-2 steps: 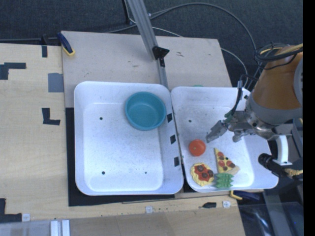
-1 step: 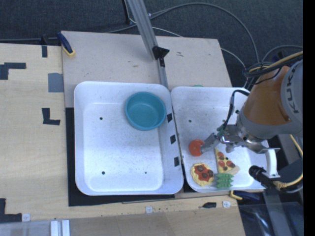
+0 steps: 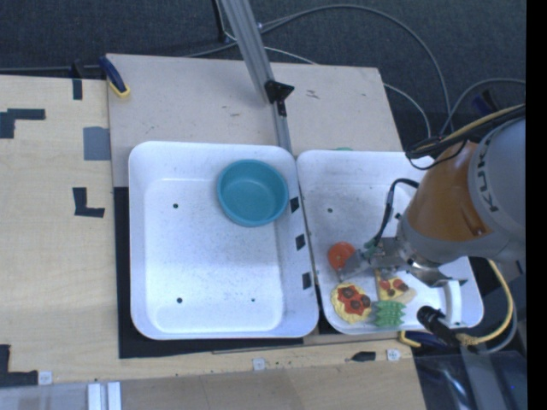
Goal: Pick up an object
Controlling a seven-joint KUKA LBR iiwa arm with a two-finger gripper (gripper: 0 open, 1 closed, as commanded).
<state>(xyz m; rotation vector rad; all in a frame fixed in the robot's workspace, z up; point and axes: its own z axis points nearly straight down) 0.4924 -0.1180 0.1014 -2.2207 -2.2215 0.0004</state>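
Note:
In the right bin a small red-orange ball-like toy lies near the left wall. Below it sit a round pizza toy, a pizza slice and a green leafy piece by the front rim. My gripper hangs low over the bin, just right of the red toy and above the pizza slice. The grey and orange wrist covers the bin's right half.
The left bin holds a blue bowl at its back right. A metal pole slants down to the divide between the bins. Cables loop over the bench's back right and by the front right corner.

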